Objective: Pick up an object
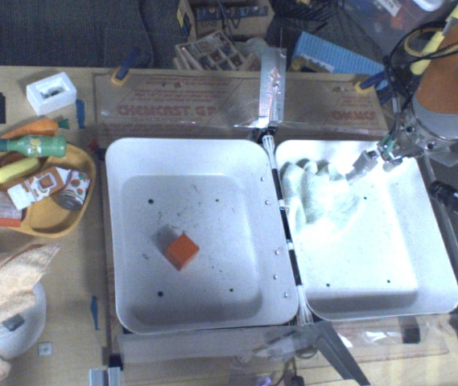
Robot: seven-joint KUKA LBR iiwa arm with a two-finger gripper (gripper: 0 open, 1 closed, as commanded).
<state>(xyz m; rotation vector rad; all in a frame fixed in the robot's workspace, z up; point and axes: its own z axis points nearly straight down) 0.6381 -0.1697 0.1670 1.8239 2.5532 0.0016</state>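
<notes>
Sitting on a wooden bench (pixel 68 296), two white bins (pixel 124 167).

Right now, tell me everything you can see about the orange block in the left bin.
The orange block is a small cube-like piece, matte and solid-looking, with a brighter top face and darker sides. It sits turned diagonally to the bin walls, resting on the floor of the left bin, somewhat below and left of the bin's middle. A small grey patch, a shadow or a second piece, lies against its upper left edge. Nothing else touches it; the gripper is over the other bin.
</notes>
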